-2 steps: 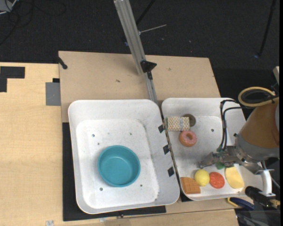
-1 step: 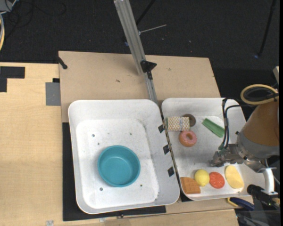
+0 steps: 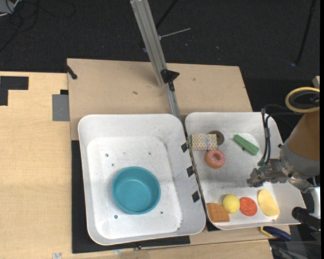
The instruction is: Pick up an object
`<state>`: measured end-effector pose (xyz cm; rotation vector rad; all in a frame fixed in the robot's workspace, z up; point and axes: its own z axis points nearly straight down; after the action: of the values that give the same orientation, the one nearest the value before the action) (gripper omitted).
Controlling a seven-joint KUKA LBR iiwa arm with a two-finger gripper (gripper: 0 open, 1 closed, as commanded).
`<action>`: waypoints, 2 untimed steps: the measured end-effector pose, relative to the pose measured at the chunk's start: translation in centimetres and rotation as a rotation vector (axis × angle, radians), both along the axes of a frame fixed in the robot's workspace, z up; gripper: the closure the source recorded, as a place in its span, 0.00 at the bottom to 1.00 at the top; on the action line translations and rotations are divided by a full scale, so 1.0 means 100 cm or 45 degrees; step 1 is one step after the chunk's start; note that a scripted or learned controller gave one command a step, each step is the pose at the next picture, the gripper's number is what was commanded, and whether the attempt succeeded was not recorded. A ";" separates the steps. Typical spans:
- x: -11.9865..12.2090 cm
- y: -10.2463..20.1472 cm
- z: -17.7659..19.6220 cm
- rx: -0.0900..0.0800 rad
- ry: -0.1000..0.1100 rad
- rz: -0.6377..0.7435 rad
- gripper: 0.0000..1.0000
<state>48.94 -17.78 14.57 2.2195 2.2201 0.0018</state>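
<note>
The right bin holds several small objects: a checkered block, a pink donut, a green piece, a yellow ball, a red-orange piece, a pale yellow piece and a brown waffle-like square. My gripper hangs low over the right side of this bin, just above the pale yellow piece. I see nothing held in it.
The left bin holds a teal bowl. A metal rail slants up from the bins' junction at the back. The grey and orange arm occupies the right edge. Wooden bench lies to the left.
</note>
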 end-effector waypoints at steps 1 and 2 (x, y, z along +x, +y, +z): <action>0.002 0.006 0.060 0.000 -0.003 0.000 1.00; 0.009 0.001 0.105 0.000 -0.001 0.000 1.00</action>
<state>49.82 -17.67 25.10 2.2196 2.2193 0.0023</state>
